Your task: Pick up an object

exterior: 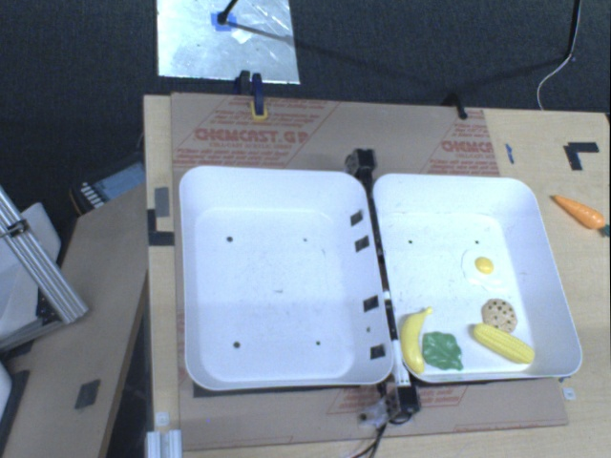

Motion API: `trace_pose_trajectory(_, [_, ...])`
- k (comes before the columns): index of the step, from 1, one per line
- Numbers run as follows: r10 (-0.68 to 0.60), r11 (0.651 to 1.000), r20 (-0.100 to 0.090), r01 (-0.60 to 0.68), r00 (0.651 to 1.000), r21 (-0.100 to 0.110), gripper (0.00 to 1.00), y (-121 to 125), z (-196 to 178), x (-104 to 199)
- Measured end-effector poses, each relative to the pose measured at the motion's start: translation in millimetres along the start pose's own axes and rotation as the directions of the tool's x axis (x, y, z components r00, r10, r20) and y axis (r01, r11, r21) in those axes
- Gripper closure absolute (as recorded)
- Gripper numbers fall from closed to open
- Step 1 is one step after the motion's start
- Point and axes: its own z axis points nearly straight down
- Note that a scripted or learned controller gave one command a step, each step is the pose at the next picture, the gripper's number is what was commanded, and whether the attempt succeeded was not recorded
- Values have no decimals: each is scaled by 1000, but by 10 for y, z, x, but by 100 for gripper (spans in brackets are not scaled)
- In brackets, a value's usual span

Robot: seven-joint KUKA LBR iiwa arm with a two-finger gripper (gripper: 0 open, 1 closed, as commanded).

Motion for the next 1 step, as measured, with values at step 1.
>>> trace_pose_trajectory(1, [-12, 1000, 0, 12, 1000, -3, 0, 623, 15, 54])
